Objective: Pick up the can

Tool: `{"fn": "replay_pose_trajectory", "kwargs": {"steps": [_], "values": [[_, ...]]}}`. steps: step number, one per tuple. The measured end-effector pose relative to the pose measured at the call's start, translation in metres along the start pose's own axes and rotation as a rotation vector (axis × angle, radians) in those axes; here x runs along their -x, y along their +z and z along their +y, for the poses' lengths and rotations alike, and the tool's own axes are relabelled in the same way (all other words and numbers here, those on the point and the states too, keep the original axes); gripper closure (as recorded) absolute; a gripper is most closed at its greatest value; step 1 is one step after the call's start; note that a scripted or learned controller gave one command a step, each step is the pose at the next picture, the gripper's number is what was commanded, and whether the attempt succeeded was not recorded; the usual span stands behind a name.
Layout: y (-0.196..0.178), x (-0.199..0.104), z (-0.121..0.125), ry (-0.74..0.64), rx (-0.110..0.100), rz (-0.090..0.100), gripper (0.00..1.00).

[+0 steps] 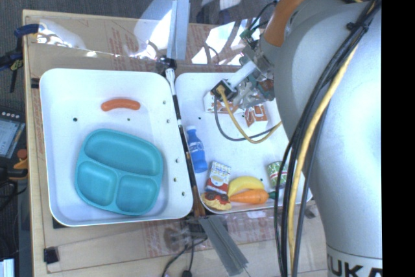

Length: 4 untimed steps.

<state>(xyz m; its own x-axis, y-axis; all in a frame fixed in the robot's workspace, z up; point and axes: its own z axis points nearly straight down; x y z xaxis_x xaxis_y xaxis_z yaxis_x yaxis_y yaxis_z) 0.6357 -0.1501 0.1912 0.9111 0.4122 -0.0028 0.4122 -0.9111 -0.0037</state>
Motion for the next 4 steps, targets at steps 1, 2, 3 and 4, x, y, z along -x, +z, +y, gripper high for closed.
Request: {"fn": "replay_pose_trajectory", "kwargs": {"steps": [1,2,3,4], "values": [[-0.083,0.023,0.007,0.215,0.000,0.001,1.00],[-0.134,0.020,-0.047,0.019,0.002,0.002,1.00],[-0.243,0.118,-0.035,0.218,0.001,0.003,1.00],[-0.195,0.012,-0.026,0.166,0.001,-0.002,1.00]]}}
